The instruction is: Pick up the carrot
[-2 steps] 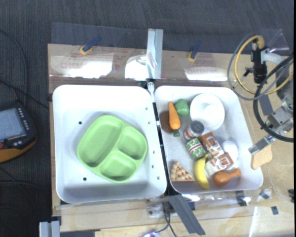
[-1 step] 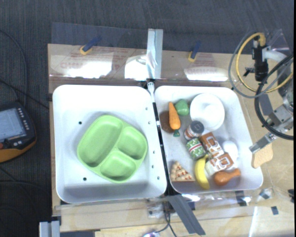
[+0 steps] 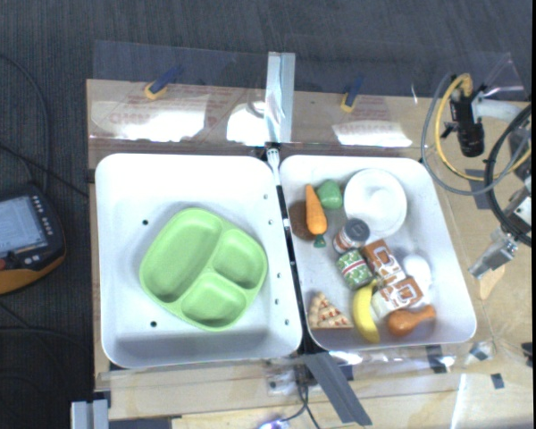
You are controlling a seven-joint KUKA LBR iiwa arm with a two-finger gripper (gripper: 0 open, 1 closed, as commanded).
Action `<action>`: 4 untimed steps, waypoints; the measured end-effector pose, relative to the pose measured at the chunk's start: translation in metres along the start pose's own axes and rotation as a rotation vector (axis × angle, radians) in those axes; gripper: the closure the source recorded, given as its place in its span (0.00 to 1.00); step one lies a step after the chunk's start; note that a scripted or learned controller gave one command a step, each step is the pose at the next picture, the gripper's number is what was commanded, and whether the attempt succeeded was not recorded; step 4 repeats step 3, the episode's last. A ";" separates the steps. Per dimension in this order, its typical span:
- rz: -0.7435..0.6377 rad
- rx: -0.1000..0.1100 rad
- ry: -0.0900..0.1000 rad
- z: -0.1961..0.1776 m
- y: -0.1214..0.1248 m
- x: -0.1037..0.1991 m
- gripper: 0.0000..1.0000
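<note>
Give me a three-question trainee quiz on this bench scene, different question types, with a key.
1. True or false: the carrot lies in the right bin.
2. What sits in the left bin? A) green divided plate B) banana C) white bowl
3. Fill in: the banana lies next to the ____ slice, near the front wall.

Key: 1 true; 2 A; 3 pizza.
</note>
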State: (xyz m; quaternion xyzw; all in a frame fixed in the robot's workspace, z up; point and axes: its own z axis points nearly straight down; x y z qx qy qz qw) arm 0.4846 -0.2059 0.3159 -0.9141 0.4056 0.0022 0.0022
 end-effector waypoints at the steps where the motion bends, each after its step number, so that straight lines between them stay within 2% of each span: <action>1: 0.003 0.002 -0.006 -0.007 -0.001 0.000 1.00; 2: -0.280 0.000 0.000 -0.001 -0.016 0.018 1.00; 3: -0.614 0.001 0.000 0.028 -0.012 0.011 1.00; 4: -0.614 0.001 0.000 0.028 -0.012 0.011 1.00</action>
